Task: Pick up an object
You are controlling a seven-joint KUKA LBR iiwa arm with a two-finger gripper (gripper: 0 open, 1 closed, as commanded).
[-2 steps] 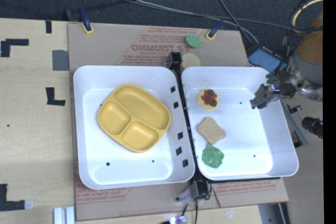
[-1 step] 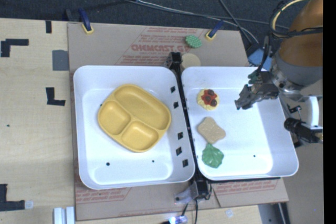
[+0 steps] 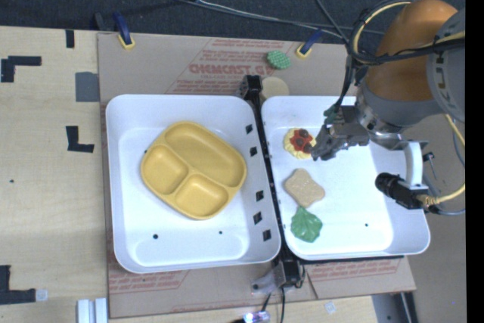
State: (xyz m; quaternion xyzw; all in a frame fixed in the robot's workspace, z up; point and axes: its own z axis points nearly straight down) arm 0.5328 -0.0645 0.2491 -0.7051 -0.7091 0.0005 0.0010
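In the right bin point(image 3: 355, 234) lie three toy foods: a small pizza-like round point(image 3: 297, 142) with red topping, a tan slice of bread point(image 3: 303, 187), and a green leafy piece point(image 3: 305, 225). My gripper point(image 3: 327, 144) hangs over the right bin, its dark fingers just right of the pizza round and touching or nearly touching its edge. Nothing is visibly held between the fingers. The orange-banded arm comes in from the upper right.
The left bin point(image 3: 128, 238) holds a yellow divided plate point(image 3: 193, 169). A green toy point(image 3: 277, 58) lies on the cardboard behind the bins. A black divider point(image 3: 261, 155) runs between the bins. A black fitting point(image 3: 399, 189) juts over the right bin's right side.
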